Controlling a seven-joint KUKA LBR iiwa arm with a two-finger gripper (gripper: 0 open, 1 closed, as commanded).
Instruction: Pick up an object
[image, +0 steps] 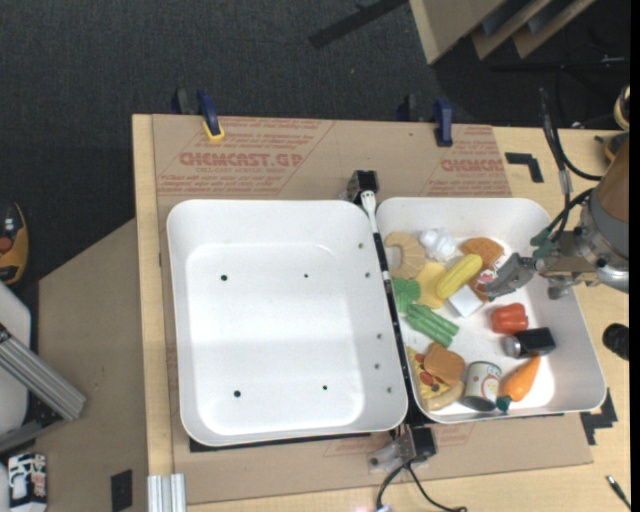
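The right bin (570, 330) holds several toy foods: a yellow corn cob (460, 272), green pieces (425, 318), an orange bun (484, 249), a red pepper (508, 318), a carrot (522, 378), a small can (482, 380) and a sandwich (442, 367). My gripper (533, 281) reaches in from the right and hangs over the bin's upper right part. It is open with nothing between its fingers. One finger (511, 272) ends just right of the bun and above the red pepper.
The left bin (200, 250) lies beside the right one, and a black rail (385, 290) runs along the seam between them. A black-and-grey object (530, 343) lies below the pepper. Blue clamps (441, 120) hold the board at the back. Cables (560, 170) hang by the arm.
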